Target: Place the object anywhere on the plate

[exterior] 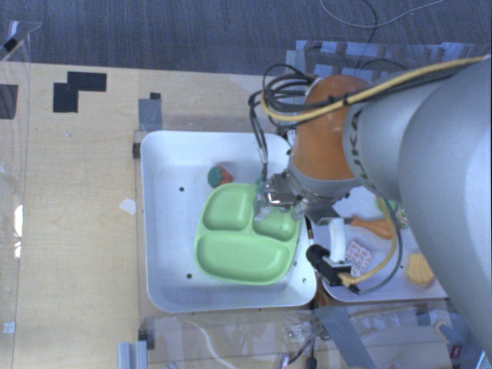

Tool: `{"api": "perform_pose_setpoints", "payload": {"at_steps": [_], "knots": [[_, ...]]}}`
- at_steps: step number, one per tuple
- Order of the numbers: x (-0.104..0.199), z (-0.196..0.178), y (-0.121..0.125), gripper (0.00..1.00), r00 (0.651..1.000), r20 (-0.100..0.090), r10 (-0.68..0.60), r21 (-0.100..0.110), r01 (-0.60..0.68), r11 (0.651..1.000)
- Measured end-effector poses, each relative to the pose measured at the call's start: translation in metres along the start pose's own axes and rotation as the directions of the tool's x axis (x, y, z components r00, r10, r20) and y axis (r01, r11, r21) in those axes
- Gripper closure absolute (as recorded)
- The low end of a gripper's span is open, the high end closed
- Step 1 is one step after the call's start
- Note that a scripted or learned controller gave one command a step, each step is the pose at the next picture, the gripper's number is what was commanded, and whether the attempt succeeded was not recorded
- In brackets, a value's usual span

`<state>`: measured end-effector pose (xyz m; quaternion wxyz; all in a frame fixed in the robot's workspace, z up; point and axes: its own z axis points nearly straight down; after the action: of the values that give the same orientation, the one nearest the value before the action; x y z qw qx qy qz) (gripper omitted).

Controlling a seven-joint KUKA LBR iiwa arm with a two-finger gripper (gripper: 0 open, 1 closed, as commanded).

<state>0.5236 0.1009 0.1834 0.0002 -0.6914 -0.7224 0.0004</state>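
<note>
The hand (270,198) hovers over the green plate (238,244); its grip apparently can't be told.

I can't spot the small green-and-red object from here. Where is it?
It lies in the left bin, on the bin floor just beyond the green plate's far edge, left of the gripper.
</note>
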Motion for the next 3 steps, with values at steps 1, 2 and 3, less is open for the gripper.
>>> {"api": "perform_pose_setpoints", "payload": {"at_steps": [1,2,3], "knots": [[-0.037,-0.133,-0.038,0.00,0.998,-0.001,0.058,-0.005,-0.058,0.998],[-0.036,-0.144,-0.037,1.00,0.999,0.000,0.046,-0.007,-0.046,0.999],[-0.015,-0.072,0.025,1.00,0.999,0.000,-0.038,-0.003,0.038,0.999]]}}
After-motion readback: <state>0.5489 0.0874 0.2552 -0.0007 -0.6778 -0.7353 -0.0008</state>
